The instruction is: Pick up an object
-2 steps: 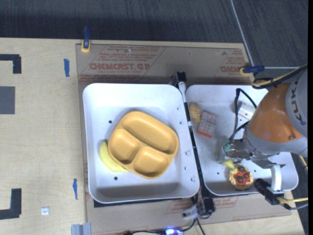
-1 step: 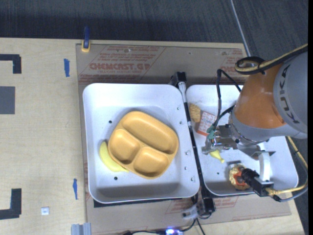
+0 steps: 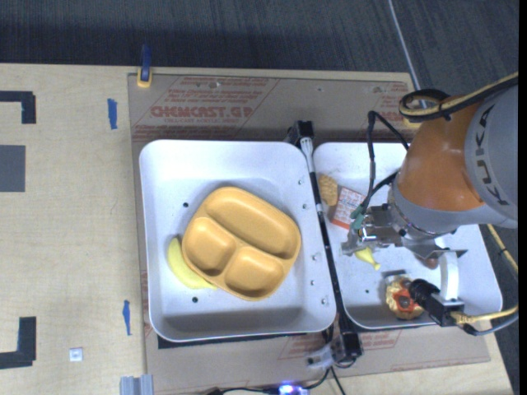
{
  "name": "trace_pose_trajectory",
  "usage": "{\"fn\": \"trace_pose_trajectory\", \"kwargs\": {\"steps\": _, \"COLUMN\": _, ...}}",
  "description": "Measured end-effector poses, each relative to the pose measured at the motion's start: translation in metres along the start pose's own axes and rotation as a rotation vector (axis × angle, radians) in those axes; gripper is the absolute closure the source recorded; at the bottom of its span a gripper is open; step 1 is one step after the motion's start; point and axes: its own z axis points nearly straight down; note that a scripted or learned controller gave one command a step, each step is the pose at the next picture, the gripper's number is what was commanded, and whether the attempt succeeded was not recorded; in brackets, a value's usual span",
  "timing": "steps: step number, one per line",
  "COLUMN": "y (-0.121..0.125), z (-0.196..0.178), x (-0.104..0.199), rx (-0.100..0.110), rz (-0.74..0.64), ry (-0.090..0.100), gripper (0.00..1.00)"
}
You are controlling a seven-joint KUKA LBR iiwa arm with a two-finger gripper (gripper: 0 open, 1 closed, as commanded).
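The claw [image 3: 360,241] hangs over the right bin [image 3: 492,290] at its 9 o'clock side; grip state unclear. A small yellow piece [image 3: 367,257] lies just under it, orange-red object [image 3: 399,295] at 5 o'clock.

Tan-yellow divided tray [image 3: 240,241] in white left bin [image 3: 156,220]; orange-red round object [image 3: 400,295] in white right bin [image 3: 486,282].

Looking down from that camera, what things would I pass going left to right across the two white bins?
Yellow flat piece peeking from under the tray → orange sectioned tray in the left bin → orange-and-white packet in the right bin → small yellow object → round red-orange object.
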Motion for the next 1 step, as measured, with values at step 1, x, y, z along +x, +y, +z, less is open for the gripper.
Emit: {"fn": "trace_pose_trajectory", "kwargs": {"steps": 1, "y": 0.0019, "z": -0.0103, "x": 0.0003, "rx": -0.005, "rz": -0.002, "ry": -0.001, "gripper": 1.0}}
